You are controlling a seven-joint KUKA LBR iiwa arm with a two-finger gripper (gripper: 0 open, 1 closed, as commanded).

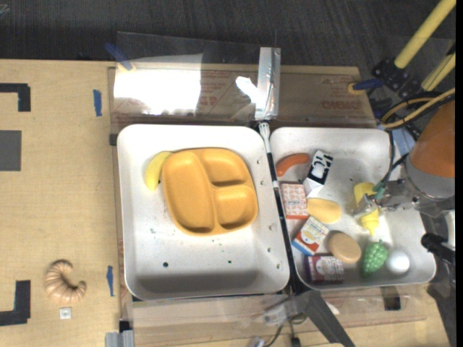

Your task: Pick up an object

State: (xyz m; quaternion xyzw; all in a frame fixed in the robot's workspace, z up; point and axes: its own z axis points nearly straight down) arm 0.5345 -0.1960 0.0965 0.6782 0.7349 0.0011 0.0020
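Note:
My gripper (377, 202) hangs low over the right side of the right bin (376, 142), reaching in from the right edge below the orange band (443, 147). It sits right at a small yellow toy (367, 192), and another yellow piece (371, 223) shows just below it. Whether the toy is held is unclear. Around it lie a yellow lemon-like piece (324, 210), a tan round bun (344, 248), a green bumpy fruit (374, 257), a white egg (398, 264), a red sausage (291, 163) and a black-and-white carton (320, 166).
The left bin (137, 215) holds an orange divided tray (210, 190) with a yellow banana (153, 170) poking out from under its left side. Small food boxes (294, 199) and a can (325, 267) crowd the right bin's left half. A tan croissant (65, 280) lies on the bench at far left.

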